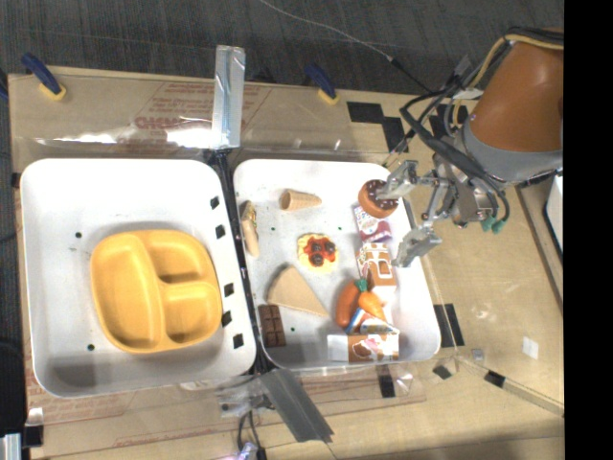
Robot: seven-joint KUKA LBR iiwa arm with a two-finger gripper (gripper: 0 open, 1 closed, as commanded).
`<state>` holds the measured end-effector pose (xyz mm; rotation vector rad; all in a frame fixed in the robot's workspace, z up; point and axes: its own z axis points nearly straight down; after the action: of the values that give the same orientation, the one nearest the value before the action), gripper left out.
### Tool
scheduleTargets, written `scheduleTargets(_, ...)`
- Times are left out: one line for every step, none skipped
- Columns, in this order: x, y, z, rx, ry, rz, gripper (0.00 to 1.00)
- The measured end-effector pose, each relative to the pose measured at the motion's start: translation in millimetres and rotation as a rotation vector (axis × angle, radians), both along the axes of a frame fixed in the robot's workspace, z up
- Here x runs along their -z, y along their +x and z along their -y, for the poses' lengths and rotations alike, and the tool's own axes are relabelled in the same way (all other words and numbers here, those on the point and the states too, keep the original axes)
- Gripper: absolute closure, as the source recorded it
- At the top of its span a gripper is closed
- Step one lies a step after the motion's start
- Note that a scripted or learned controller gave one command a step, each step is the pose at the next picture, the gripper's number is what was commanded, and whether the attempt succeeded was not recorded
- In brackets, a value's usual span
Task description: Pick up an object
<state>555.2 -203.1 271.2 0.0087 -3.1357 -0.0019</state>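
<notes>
I see the gripper (410,209) over the right edge of the right bin (251,175), fingers spread apart with nothing between them. One finger (400,174) points toward the donut (376,198), tip just beside or touching its right side, can't tell which. The other finger (418,245) hangs lower, over the bin's right rim, near the small carton (377,263).

Donut is chocolate-topped, sits at the bin's upper right, just left of the upper finger, not inside the gap. Below it a small purple-and-white packet (368,221), then the carton.

The rest of the right bin: an ice cream cone (300,199) near the top, a small round pizza (318,250) in the middle, a tan wedge (296,293) below it, a carrot (357,302) right of the wedge, a chocolate bar (273,324) at lower left, another carton (374,341) at lower right, a long pale item (249,228) along the left wall, can't tell what.

Left bin (48,185) holds a yellow divided tray (155,287), well apart from the gripper.
</notes>
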Motion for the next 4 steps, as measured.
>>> scheduleTargets(151.8, -1.9, 5.1, -0.009, 0.001, -0.001, 0.00)
scheduleTargets(165.5, 12.2, 9.5, -0.212, -0.012, 0.030, 0.00)
scheduleTargets(164.0, -47.8, -0.7, -0.126, -0.019, 0.059, 0.00)
scheduleTargets(166.5, -26.2, 7.8, -0.221, -0.011, 0.030, 0.00)
